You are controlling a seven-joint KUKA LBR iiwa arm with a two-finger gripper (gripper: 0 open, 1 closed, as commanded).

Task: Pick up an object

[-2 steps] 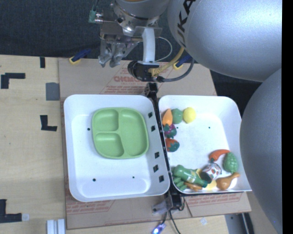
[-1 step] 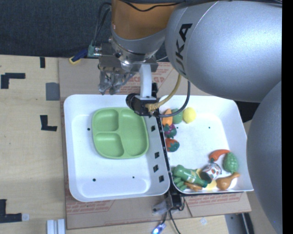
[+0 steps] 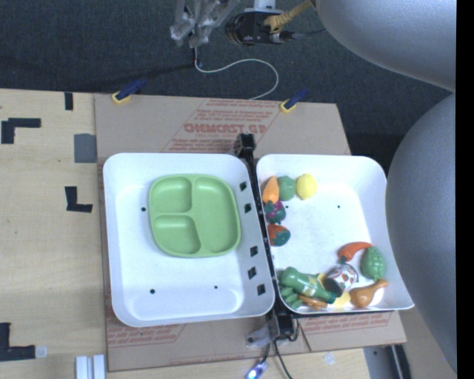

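Two white bins side by side on a cardboard sheet (image 3: 222,126) laid over the counter (image 3: 44,170). They touch along a black-clipped middle seam.

Left bin (image 3: 126,296): one green divided plate (image 3: 195,215) with three compartments, lying flat near the far half.

Right bin (image 3: 370,178): small toy pieces, about ten, in two groups.
- Along the seam wall, far end: one orange carrot-like piece (image 3: 270,189) and one yellow ball (image 3: 306,186) just beside it. Then one green-and-purple piece (image 3: 275,211) and one red-and-green piece (image 3: 278,235), running nearer in a line.
- Near right corner, crowded and touching: one red-orange curved piece (image 3: 354,250), one green lumpy piece (image 3: 374,263), one red-white-black can-like piece (image 3: 341,277), one orange pear shape (image 3: 366,294) and one green figure (image 3: 296,281) with a small orange piece against it. Exact count in this heap is unsure.

Arm (image 3: 437,185): large, grey and out of focus, overhanging the right bin's right edge and the top right corner.

Tool (image 3: 196,22): a blurred grey metal shape at the top edge, well beyond both bins. I cannot tell its state.

Also: two blue-and-yellow clamps (image 3: 129,90) on the cardboard's far edge and one white cable loop (image 3: 244,70) between them.
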